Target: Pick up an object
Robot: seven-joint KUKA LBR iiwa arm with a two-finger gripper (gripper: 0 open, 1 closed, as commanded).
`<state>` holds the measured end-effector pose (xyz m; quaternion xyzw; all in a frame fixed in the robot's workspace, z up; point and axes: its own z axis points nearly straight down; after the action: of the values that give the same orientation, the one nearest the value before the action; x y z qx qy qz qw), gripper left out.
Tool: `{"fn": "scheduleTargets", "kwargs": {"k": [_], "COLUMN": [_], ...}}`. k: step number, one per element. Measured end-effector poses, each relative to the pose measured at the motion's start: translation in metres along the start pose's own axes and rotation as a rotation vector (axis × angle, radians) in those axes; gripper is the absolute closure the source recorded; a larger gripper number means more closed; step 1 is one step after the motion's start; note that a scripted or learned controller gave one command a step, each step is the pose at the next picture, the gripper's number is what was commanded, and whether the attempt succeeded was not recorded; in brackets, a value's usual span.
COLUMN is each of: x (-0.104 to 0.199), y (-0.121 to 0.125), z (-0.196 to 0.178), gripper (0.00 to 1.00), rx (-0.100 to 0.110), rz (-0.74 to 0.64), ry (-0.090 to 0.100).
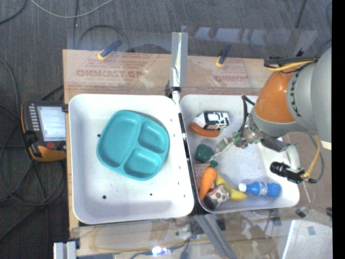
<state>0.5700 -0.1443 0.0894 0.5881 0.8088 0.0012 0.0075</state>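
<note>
Carrot (207,181), lying near the right bin's (291,201) left wall beside the green block (204,153), looks light, stiff and slick, best pinched mid-body by my claw (222,147), spread narrowly above it.

Dark grey carpet floor (48,31) crossed by loose cables (54,9); wooden bench (124,72) under even light.

One overhead cam, slanted, both bins (129,212).
</note>
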Motion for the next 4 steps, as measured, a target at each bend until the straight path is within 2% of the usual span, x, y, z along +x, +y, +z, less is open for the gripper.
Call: {"fn": "scheduleTargets", "kwargs": {"k": [1, 2, 3, 4], "x": [-0.034, -0.079, -0.041, -0.005], "y": [0.069, 0.073, 0.087, 0.095], "z": [0.002, 0.005, 0.004, 0.003], "gripper": [0.00, 0.00, 0.00, 0.00], "rx": [0.004, 0.026, 0.024, 0.039], "rz": [-0.122, 0.066, -0.025, 0.106], "ry": [0.004, 0.021, 0.002, -0.004]}}
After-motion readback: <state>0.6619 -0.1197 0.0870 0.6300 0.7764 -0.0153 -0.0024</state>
